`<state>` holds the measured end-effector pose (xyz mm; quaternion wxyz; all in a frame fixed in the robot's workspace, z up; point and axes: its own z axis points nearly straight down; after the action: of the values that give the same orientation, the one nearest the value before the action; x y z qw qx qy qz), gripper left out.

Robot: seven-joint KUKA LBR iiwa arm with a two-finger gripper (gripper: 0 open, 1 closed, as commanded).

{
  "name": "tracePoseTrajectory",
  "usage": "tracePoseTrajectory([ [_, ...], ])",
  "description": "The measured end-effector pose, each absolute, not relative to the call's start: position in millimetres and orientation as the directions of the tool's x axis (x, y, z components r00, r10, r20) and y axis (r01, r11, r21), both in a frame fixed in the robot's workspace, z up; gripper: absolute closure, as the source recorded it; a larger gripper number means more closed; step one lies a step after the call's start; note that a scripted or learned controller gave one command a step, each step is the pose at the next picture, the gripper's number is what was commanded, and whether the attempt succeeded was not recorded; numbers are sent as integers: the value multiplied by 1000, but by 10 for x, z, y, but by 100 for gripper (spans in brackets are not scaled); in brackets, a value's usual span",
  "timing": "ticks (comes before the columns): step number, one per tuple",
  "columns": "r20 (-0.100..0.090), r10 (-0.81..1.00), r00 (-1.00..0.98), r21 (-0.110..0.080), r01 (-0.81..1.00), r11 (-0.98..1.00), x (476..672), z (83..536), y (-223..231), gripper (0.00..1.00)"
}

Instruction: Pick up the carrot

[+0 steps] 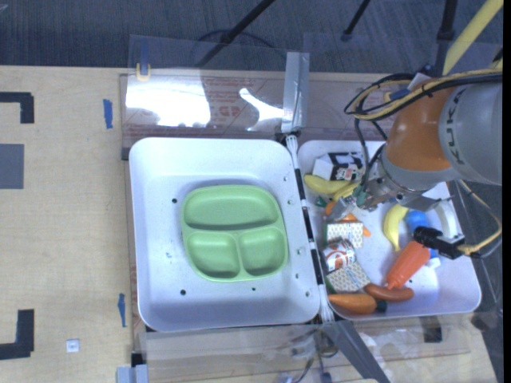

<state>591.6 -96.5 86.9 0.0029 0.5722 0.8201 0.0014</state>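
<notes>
Carrot in the right bin, lying flat and slanted, touching no part of the pincer. Just below the carrot's lower end, a reddish sausage-shaped piece; past that, away from the carrot toward the bin's near left corner, a second, more orange piece. Just up and left of the carrot, a short yellow banana with a blue thing beside it. Further left of the carrot, a column of 3 small packs: a patterned box, a red-and-white can, another patterned box. Pincer up and left of the carrot, well apart from it, low among the clutter; cannot tell whether wide or narrow. Beyond the pincer from the carrot, a longer banana and a white box with black print. Far left of the carrot, across the divide, the left bin with a green plate of 3 compartments. Both bins side by side on the pale counter.
</notes>
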Motion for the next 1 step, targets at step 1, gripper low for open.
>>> tracePoseTrajectory([
  [1, -4, 940, -342, 9, 940, 342, 5927, 987, -979, 100],
])
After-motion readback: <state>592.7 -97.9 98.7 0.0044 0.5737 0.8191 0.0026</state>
